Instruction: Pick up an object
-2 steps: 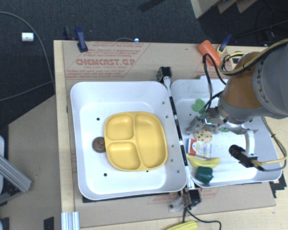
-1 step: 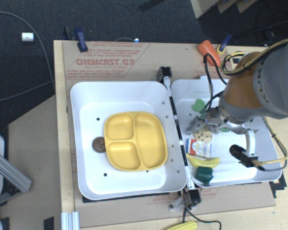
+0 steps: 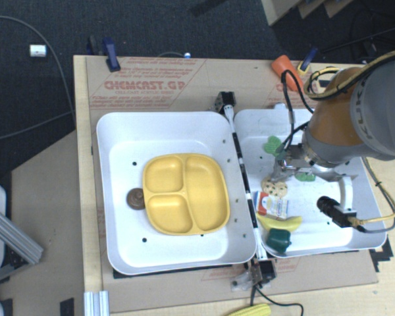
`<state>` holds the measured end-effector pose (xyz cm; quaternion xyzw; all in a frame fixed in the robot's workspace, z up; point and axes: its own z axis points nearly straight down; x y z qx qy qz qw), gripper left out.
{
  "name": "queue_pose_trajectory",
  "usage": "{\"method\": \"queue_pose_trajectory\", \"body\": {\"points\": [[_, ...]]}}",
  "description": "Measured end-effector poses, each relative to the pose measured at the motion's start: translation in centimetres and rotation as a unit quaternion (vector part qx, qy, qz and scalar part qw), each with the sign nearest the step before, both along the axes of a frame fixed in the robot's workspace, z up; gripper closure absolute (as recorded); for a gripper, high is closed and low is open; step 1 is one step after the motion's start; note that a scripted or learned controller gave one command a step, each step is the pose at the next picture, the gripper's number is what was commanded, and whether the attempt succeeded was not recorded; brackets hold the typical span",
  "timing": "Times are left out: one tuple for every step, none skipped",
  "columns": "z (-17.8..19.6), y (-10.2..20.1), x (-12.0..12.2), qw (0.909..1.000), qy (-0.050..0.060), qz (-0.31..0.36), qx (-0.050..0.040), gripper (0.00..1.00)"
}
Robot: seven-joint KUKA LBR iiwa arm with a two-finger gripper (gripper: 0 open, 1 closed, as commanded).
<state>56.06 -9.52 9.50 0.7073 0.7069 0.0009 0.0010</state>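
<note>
Right bin: banana [image 3: 281,222] (lengthwise left-right)

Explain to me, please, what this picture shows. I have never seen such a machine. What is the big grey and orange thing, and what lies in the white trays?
The grey and orange thing is a robot arm, reaching in from the right. One camera looks down from above the bench. Two white trays sit side by side. The left tray holds a yellow divided plate and a small brown disc. The right tray holds small toys: a banana, a dark green block, a cookie. The arm's pincer hangs over these toys; I cannot tell whether it holds anything.
</note>
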Motion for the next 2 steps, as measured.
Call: {"method": "queue_pose_trajectory", "body": {"points": [[-0.03,0.0,-0.03,1.0,0.0,0.0,0.0001,0.0],[-0.91,-0.04,-0.75,1.0,0.0,0.0,0.0005,0.0]]}}
